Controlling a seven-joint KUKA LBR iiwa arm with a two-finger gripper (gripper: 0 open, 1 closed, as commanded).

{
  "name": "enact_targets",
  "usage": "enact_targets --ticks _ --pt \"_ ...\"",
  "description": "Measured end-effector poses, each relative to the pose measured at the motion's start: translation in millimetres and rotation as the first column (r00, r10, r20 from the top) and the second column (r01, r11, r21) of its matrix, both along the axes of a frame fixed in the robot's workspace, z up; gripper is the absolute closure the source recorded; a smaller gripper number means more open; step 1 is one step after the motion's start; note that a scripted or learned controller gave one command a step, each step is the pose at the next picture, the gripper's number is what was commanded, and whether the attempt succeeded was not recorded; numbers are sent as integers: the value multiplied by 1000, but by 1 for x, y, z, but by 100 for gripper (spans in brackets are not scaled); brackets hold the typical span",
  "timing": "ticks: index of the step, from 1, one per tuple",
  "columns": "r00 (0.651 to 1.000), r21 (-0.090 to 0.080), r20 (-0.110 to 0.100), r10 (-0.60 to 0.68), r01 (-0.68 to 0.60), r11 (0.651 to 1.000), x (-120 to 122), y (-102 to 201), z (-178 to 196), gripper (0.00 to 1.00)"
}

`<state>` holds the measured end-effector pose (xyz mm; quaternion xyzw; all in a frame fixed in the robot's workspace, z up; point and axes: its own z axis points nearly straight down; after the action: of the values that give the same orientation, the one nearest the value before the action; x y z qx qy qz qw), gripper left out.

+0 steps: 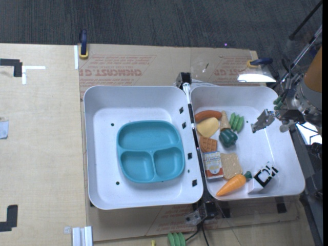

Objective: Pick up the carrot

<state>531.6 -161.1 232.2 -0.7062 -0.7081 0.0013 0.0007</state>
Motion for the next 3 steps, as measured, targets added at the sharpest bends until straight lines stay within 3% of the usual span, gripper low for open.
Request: enact_targets --ticks 1,2,3 --pt "750 1 3 662 -662 750 -53 28 -101 0" --pt "633 -5 6 774 -774 633 -52 63 -137 0" --pt "640 -13 11 768 -768 640 -48 62 -128 100"
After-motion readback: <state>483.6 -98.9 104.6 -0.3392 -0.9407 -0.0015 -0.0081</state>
